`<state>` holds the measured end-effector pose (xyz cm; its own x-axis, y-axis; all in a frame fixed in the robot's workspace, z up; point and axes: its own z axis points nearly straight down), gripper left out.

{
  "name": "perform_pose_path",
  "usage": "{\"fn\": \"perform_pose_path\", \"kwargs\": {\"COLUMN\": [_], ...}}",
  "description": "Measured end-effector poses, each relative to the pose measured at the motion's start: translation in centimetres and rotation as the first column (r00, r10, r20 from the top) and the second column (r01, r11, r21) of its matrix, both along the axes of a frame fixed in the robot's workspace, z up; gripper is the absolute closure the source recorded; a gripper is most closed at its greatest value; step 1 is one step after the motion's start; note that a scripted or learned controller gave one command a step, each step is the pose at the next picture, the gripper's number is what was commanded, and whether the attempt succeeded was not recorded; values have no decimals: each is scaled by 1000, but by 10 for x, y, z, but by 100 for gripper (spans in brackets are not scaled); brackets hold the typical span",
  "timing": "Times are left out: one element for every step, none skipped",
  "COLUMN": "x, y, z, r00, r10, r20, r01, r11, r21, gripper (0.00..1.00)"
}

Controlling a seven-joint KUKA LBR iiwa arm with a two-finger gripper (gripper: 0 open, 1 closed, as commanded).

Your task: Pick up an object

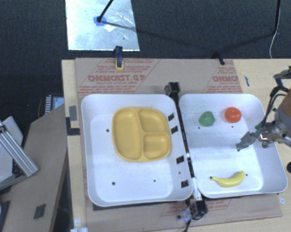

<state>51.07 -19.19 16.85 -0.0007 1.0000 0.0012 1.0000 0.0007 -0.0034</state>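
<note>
I see my gripper (248, 141) over the right bin (271, 179), near its right edge; I cannot tell its state. A banana (228, 179) lies below it, a green ball (207, 118) and orange ball (233, 114) above. A yellow tray (140, 134) sits in the left bin (98, 182).

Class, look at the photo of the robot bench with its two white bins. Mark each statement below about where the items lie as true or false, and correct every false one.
1. The yellow divided plate lies in the left bin. True.
2. The banana lies on the yellow divided plate. False: it lies near the front of the right bin.
3. The green object and the orange object sit side by side in the right bin. True.
4. The gripper holds the banana. False: it is above the right bin's floor, apart from the banana.
</note>
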Motion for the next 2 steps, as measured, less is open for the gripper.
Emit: {"fn": "perform_pose_path", "kwargs": {"x": [-9, -9], "y": [0, 1], "z": [-47, -86], "r00": [1000, 1000], "r10": [-1, -1], "r20": [1, 2], "r01": [1, 1], "r11": [1000, 1000], "r21": [0, 0], "gripper": [0, 0]}}
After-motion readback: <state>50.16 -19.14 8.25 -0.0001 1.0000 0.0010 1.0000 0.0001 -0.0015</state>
